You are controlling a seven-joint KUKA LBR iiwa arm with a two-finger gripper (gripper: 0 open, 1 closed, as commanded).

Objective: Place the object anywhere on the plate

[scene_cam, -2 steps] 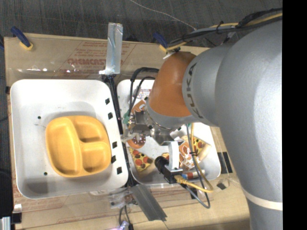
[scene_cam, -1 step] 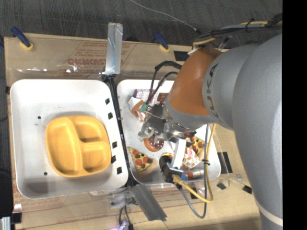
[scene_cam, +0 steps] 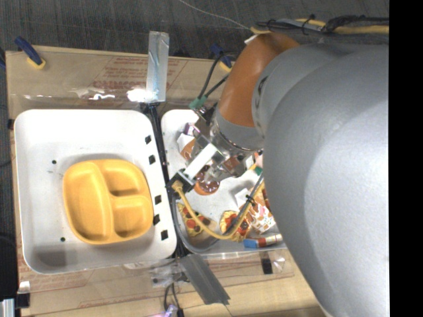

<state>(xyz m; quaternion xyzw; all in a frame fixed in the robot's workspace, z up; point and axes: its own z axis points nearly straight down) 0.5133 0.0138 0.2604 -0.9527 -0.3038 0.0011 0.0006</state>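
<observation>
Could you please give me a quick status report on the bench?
Gripper down in cluttered right white bin. Yellow divided plastic plate in left white bin. Grasp unconfirmed.

A yellow plate with compartments sits in the left white bin. The grey arm (orange band above the wrist) reaches down into the right bin, its gripper low among small mixed objects that crowd the bin's near end.
</observation>
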